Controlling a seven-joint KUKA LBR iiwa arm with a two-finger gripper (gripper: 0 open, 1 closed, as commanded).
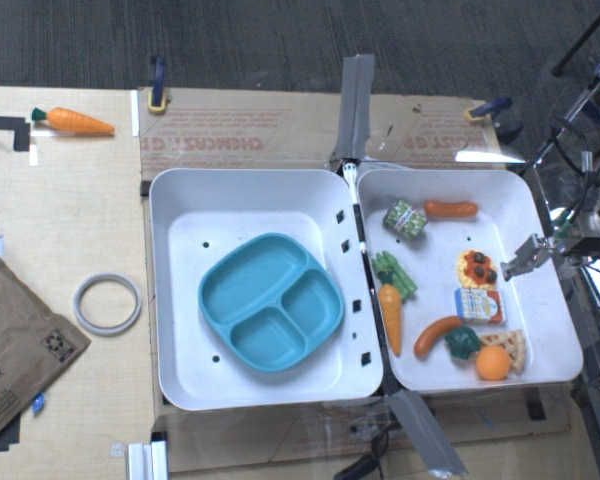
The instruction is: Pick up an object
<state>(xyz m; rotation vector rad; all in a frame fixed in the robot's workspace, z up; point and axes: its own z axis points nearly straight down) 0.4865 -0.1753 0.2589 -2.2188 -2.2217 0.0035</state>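
Camera view: the left bin (pixel 170 298) holds one blue divided plate (pixel 270 301) at its centre, with bare floor around it. The right bin (pixel 540 268) holds two sausages, one carrot (pixel 391 318), one orange (pixel 492 364) and other toy food. The gripper (pixel 528 255) hangs at its right edge; grip state cannot be determined.

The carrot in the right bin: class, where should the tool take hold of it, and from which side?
Probably the carrot's thick orange upper half, from above, fingers closing across its width. It lies flat, lengthwise down the bin, tapering toward the near end, with green leaves above.
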